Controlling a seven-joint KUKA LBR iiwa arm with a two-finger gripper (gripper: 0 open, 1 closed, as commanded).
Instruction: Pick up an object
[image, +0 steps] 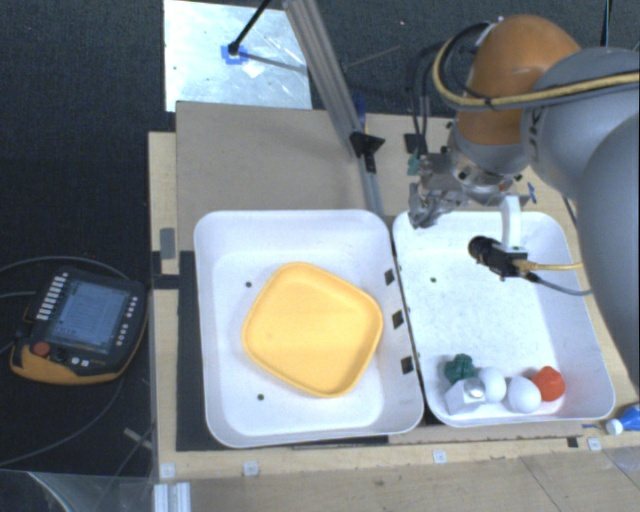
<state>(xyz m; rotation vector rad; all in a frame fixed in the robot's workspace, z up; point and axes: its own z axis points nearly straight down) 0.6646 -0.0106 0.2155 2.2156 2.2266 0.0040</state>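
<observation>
Left bin: one yellow plate, square with rounded corners, lying flat at centre. Right bin, near edge, clustered left to right: green piece, grey-white block, white ball, red-orange object. Gripper at the right bin's far left corner, holding nothing visible; finger spacing cannot be told.

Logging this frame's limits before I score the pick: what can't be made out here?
- End effector, camera view: too small and dark against the right white plastic bin's far rim to read.
- Small grey-white block: partly covered by the dark green lump; shape unclear.
- Blue object at the right edge: cut off.
</observation>
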